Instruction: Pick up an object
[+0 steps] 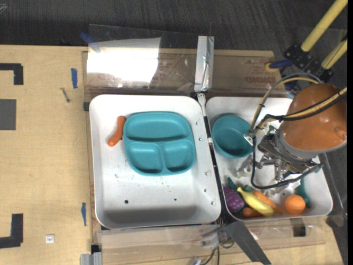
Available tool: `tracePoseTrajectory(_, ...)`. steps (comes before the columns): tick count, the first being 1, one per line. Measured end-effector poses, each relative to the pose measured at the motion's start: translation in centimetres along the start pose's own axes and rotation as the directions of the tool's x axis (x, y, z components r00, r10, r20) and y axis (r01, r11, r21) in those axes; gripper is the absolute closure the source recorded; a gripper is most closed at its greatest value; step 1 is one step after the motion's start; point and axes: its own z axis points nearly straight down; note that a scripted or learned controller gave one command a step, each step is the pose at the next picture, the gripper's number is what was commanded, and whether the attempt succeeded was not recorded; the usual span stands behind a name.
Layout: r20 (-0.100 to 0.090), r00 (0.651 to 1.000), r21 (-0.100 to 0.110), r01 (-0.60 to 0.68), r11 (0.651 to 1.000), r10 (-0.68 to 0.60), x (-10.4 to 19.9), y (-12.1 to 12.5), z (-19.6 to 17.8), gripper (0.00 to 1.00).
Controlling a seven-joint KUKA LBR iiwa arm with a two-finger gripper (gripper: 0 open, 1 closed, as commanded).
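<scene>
My gripper (271, 173) hangs low inside the right bin (325, 195), under the orange wrist band (317, 120) and a tangle of cables. Just below it, along the bin's front wall, lies a cluster of toy food: a purple grape bunch (234, 199), a yellow banana (258, 202) and an orange (295, 204). A teal bowl (230, 136) sits to the gripper's left at the back of the bin. In the left bin (149, 203) rest a teal divided plate (160, 142) and an orange carrot (116, 131).
A metal divider strip (204, 65) stands upright behind the two bins, beside a clear plastic sheet (127, 62). Yellow bars (328, 18) slant across the top right corner. The wooden bench (38, 148) stretches to the left.
</scene>
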Motion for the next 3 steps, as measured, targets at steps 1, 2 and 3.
tracePoseTrajectory(1,-0.001,0.929,-0.008,0.369,0.929,-0.369,-3.8,-7.3,0.9,0.0)
tracePoseTrajectory(2,0.001,0.965,0.0,0.263,0.965,-0.263,2.1,-6.5,0.0,0.0)
tracePoseTrajectory(3,0.001,0.974,0.008,0.228,0.974,-0.228,4.6,-0.8,0.8,0.0)
